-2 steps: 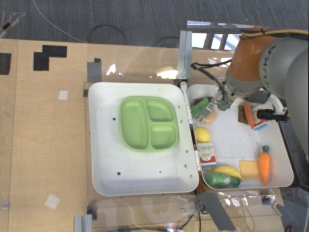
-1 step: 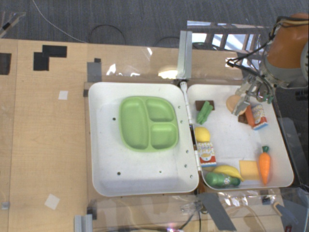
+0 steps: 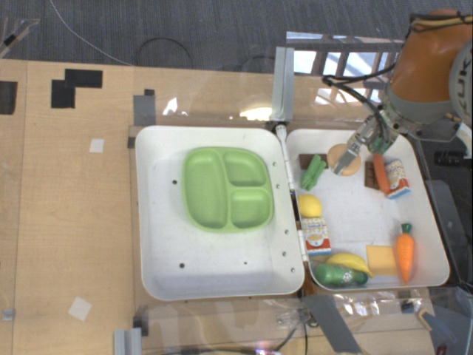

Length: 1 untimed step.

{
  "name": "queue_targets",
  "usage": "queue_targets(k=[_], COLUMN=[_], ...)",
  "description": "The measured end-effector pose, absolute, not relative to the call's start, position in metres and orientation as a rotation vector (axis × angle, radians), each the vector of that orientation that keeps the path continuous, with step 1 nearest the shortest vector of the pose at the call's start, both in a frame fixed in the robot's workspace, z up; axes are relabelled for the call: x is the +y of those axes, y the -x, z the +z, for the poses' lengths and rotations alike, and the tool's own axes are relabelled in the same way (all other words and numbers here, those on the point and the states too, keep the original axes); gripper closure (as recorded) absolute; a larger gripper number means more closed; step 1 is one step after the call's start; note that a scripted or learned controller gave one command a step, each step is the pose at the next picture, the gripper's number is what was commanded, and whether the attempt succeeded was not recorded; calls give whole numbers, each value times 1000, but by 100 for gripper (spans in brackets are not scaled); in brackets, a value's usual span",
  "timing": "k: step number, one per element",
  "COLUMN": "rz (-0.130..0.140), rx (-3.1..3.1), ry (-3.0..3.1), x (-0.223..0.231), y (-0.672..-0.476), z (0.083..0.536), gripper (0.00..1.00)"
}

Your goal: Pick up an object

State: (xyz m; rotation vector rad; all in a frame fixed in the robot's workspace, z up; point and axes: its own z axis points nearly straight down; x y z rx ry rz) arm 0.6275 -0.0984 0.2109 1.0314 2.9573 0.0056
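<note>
I am watching the gripper hanging over the right bin, just above a tan round piece near the far wall; I cannot tell how wide it is standing or whether it is gripping anything. A green vegetable is lying just left of it, a small carton to its right. The carrot and banana are sitting along the near edge. A green divided plate is resting in the left bin.
</note>
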Motion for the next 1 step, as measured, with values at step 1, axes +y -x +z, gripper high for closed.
queue_targets(k=[1], rz=[5], rx=[2761], ry=[-1487], x=[-65], y=[-635], z=[199], gripper=[100])
